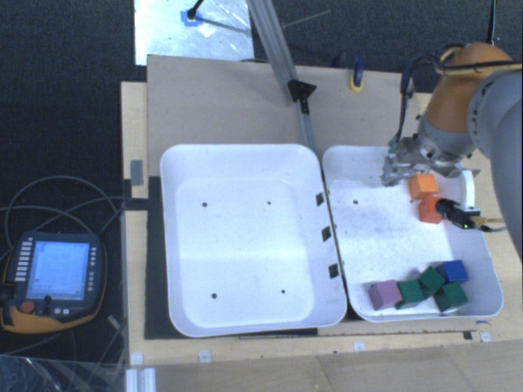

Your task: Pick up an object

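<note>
My gripper [398,173] hangs low over the far part of the right bin [364,219], below the orange wrist band. An orange block [423,186] lies just to its right, close beside it, and I cannot tell if they touch. A second orange block [430,211] lies right below the first. Along the bin's near edge sits a cluster: a purple block [381,294], a green block [409,291], another green block [431,281], a blue block [452,270] and a dark green block [450,298].
The left bin [184,186] stands beside the right one, joined to it by black clips [326,233]. A slanted metal pole [278,43] rises behind the bins. A teach pendant [53,280] with cables lies at the far left, off the bench.
</note>
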